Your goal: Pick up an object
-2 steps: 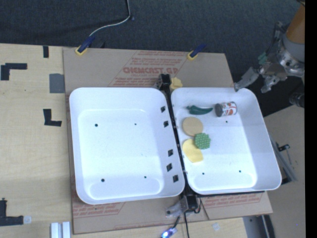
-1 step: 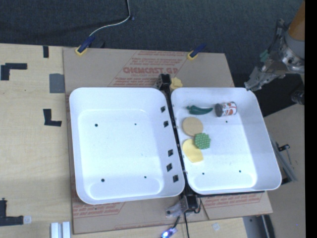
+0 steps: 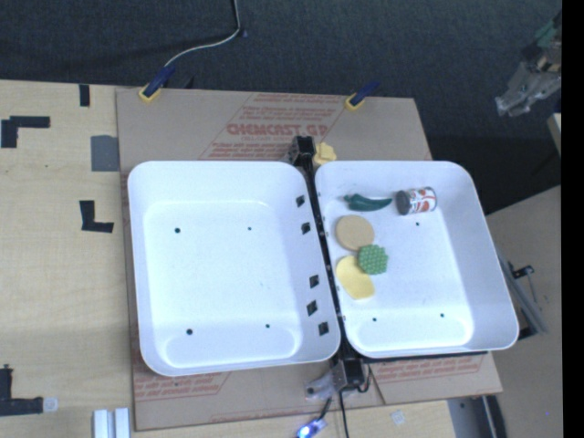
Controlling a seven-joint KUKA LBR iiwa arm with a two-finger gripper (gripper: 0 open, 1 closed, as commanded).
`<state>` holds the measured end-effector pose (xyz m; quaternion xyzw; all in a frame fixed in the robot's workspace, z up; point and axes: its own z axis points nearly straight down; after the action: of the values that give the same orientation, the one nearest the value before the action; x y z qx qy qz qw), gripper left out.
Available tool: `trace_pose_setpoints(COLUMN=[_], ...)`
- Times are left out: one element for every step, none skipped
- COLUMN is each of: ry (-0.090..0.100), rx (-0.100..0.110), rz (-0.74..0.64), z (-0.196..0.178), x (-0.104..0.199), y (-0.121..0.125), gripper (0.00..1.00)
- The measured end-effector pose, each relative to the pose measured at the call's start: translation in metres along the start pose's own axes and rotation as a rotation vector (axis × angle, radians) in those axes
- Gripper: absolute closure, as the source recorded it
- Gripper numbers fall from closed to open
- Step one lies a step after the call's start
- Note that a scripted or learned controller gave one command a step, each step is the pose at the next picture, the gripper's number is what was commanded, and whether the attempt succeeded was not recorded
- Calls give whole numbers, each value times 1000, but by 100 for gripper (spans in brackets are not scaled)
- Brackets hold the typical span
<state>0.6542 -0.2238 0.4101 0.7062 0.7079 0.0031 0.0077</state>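
step in hand: judged as the approach stage; nothing lifted yet, every object lies in the right bin (image 3: 474, 272).
gripper: a grey mechanism (image 3: 527, 85) at the upper right edge, over the dark floor, well apart from both bins; taken to be the gripper.
claw state: cannot tell; too small and blurred to read.
task's thing: no single object is named; the candidates sit in a cluster in the left half of the right bin, near the divider.
can: small cylinder (image 3: 415, 201) lying on its side, dark end cap toward the left, white and red label; hard, smooth, likely to roll.
green curved piece: slim, dark green, pepper-like shape (image 3: 368, 203), just beside the can's dark end; glossy look.
tan disc: flat, round, matte, biscuit-coloured (image 3: 355, 233); a low profile, judged hard to pinch from above.
green bumpy ball: round, knobbly surface (image 3: 372, 260), touching or overlapping the yellow piece.
yellow piece: smooth, rounded lump (image 3: 356, 279) under and beside the green ball.
left bin: white, shallow, rounded corners (image 3: 219, 267), faint dark dots on its floor.
next move calls for: judged to be travel over the right bin, then descent on one isolated object; the can or the green ball offers the taller grip, and the tight cluster risks a nudge of neighbours.
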Motion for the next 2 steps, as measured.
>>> trace_pose_setpoints(ry=[0,6], rx=[0,14], rz=[-1,4], z=[-128,-128], x=[1,-1], y=[6,-69], gripper=[100,100])
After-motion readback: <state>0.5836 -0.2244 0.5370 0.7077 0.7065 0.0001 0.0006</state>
